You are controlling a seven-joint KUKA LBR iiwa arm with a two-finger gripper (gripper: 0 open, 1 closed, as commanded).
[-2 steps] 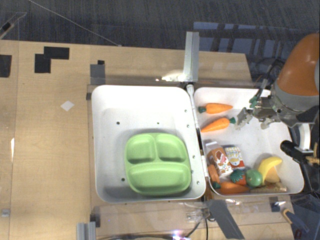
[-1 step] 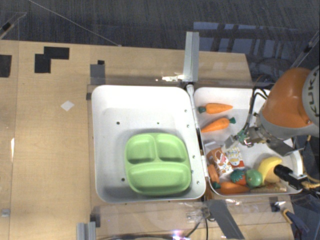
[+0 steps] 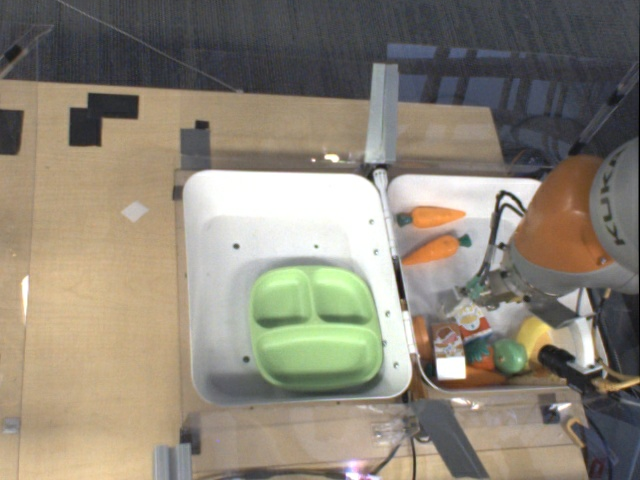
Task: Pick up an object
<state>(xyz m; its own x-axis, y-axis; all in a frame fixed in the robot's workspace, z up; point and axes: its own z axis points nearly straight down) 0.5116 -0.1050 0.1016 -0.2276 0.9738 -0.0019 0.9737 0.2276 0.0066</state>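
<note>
From above, two white bins sit side by side on the wooden bench. The left bin (image 3: 215,228) holds a green divided tray (image 3: 316,326), lying flat toward its near right corner. The right bin (image 3: 440,188) holds the small stuff: two carrots, one (image 3: 432,216) near the far wall and another (image 3: 432,251) just nearer, both pointing roughly across the bin with their green tops toward the divider and toward the arm in turn. Along the near wall lies a cluster: a small carton (image 3: 452,346), a green ball (image 3: 510,356) and a yellow piece (image 3: 533,333), packed close together. The arm (image 3: 560,228) comes in from the right, its orange band over the bin, and the gripper (image 3: 487,290) hangs just above the carton; whether it is spread or pinched I cannot tell.
</note>
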